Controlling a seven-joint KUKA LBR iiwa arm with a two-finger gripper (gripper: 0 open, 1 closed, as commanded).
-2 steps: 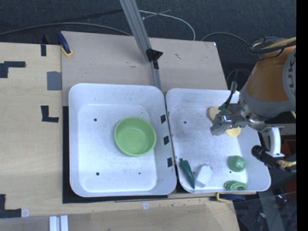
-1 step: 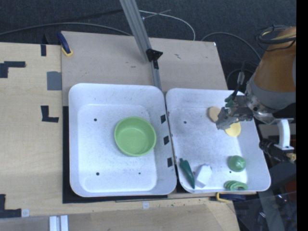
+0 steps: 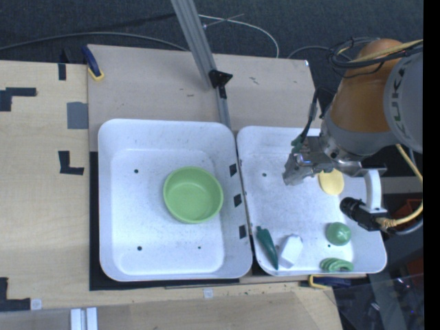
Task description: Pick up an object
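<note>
Over on the left, the wooden counter point(image 3: 41, 205) carries the two shallow white bins side by side. The left-hand white bin point(image 3: 117, 253) has just one thing in it: a round light-green plastic bowl point(image 3: 193, 195), sitting upright near its middle, well apart from the arm.

The right-hand white bin point(image 3: 275, 184) is where the action is. Along its near edge lie a dark green, narrow leaf-shaped piece point(image 3: 266, 245) and, just beside it, a small white blocky object point(image 3: 291, 249). Further right sit a flat green ridged disc point(image 3: 336, 265) at the near rim and a small green ball-like thing point(image 3: 337, 233) a little above it. A pale yellow rounded object point(image 3: 331, 183) lies nearer the middle of the bin, partly under the wrist.

The grey arm with its orange band point(image 3: 368, 95) reaches in from the right, and the gripper point(image 3: 297, 175) is down low over the bin floor, just left of the yellow piece. Nothing is visible between the fingers, and from here I cannot tell whether they are spread or closed; the wrist hides too much.

To my eye this is the reach-and-descend step, with no grasp made yet. The yellow object looks the likeliest target, being nearest. The next move would call for setting the fingers to either side of it, then closing and lifting; as it stands, they seem offset to its left, so a plain close might catch nothing.
</note>
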